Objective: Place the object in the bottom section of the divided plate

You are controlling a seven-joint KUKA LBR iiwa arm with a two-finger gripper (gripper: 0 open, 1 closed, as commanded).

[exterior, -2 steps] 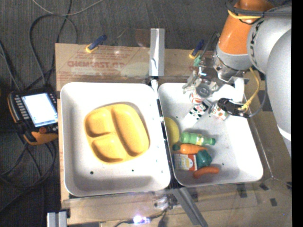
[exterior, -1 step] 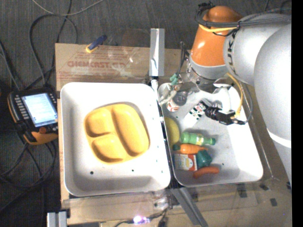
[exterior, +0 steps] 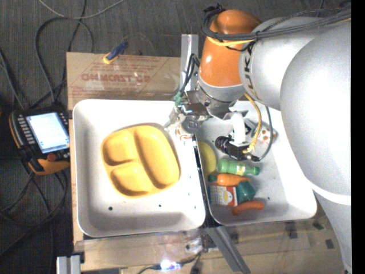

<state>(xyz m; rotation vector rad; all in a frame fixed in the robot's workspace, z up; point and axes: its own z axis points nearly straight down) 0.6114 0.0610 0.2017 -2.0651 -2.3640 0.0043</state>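
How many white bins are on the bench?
2. The left bin holds the yellow divided plate. The right bin holds toy food beside it, partly hidden under the arm.

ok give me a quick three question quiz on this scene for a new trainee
1. True or false: the yellow divided plate lies in the left bin.
2. Multiple choice: which thing in the right bin lies closest to the wall shared with the left bin? A) the green bottle B) the banana C) the carrot
3. Fill in: the gripper sits above the ___ between the two bins, near their far edge.

Key
1. True. The plate's sections have nothing in them.
2. B
3. Wall (the shared rim).
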